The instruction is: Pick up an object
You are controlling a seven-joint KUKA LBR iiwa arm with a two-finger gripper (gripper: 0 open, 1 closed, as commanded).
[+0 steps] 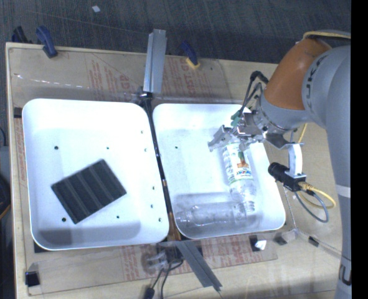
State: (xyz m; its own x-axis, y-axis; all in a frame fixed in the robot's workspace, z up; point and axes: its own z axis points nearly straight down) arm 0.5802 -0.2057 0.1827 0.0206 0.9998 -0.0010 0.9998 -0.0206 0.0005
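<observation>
From the overhead view, my hand (232, 134) hangs over the far end of the labelled plastic bottle (238, 167), which lies lengthwise in the right bin (190, 123); whether the hand is wide or narrow I cannot tell. The bottle is clear with a white and green label, probably light, slick and easily dented, so I would grip across its labelled middle. A second clear bottle (212, 212) lies crosswise along the near wall, and a dark ribbed slab (88, 190) sits in the left bin (40, 123).

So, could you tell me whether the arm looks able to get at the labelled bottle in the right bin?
Probably yes: the gripper sits right above the labelled bottle's upper end, and nothing lies over it; a clear bottle lies at its far end.
</observation>
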